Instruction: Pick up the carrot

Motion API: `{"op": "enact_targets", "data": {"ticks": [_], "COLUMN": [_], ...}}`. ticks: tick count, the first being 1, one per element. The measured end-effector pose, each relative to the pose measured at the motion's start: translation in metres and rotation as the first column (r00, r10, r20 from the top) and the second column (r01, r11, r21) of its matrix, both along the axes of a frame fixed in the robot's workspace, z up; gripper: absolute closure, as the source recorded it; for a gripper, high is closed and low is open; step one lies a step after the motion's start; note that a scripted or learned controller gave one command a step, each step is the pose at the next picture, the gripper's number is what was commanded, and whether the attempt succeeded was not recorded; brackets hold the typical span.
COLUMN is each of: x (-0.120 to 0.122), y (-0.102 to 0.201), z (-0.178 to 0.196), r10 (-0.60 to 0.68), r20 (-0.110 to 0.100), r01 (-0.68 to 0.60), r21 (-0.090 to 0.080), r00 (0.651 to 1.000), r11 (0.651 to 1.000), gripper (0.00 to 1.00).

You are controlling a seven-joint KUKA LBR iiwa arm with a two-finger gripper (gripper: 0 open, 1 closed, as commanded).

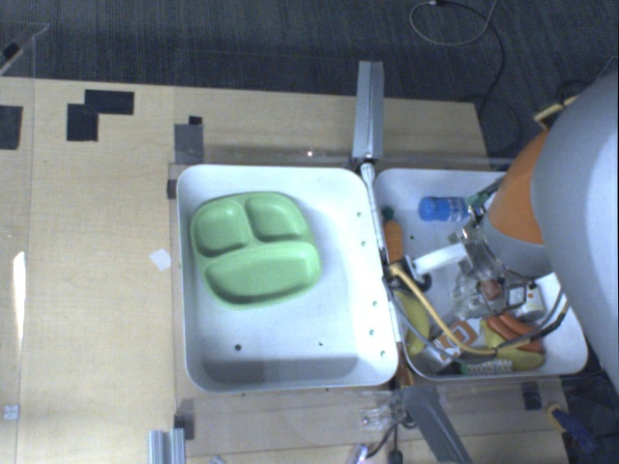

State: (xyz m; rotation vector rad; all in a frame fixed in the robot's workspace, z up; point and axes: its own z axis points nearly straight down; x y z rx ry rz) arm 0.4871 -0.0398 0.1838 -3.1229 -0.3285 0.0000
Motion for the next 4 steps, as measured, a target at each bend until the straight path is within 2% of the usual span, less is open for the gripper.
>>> {"op": "enact_targets", "data": {"ticks": [1, 2, 3, 4], "x": [0.0, 0.002, 0.0, 0.02], "y": [-0.026, -0.025, -0.026, 0.009], "z": [0.016, 0.026, 0.0, 0.0], "r10": [-0.003, 0.005, -0.004, 0.003], "r20": [0.001, 0.002, 0.0, 0.0], "r01": [0.003, -0.005, 0.004, -0.003], "r21": [-0.001, -0.001, 0.0, 0.0], "r00": [1.0, 1.0, 1.0, 1.0], "r11": [1.0, 1.0, 1.0, 1.0], "gripper": [1.0, 1.0, 1.0, 1.0]}}
